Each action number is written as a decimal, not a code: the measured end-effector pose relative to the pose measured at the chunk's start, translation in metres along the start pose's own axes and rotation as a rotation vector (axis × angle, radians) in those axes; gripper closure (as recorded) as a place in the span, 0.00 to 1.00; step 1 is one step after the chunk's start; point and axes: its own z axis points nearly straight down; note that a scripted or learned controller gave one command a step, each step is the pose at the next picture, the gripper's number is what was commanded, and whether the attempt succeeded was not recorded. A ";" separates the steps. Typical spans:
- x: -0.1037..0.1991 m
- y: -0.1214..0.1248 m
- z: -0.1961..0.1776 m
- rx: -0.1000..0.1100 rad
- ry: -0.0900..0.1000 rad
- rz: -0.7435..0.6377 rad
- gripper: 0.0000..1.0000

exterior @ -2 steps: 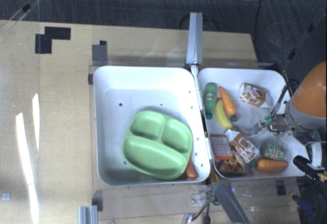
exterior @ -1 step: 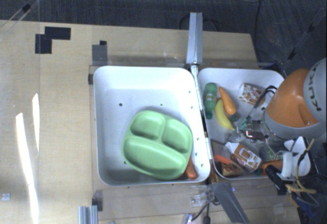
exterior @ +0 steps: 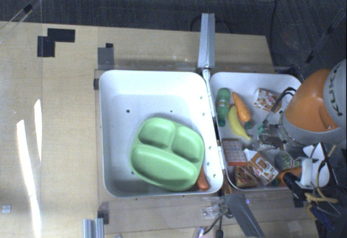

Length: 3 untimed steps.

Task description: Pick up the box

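Since the small printed cardboard box [exterior: 234,151] at my gripper's [exterior: 269,138] nine o'clock looks light and crushable, I'd pinch its long edges gently; can't tell my grip state.

Even overhead light, soft focus, glare streaks on bench [exterior: 32,134] left.

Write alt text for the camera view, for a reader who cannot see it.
A robot arm reaches from the right over the right bin, which holds small boxes, a banana, a carrot and a green bottle. The left bin holds a green divided tray.
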 end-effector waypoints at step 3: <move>0.017 -0.004 0.012 0.006 -0.004 0.075 0.00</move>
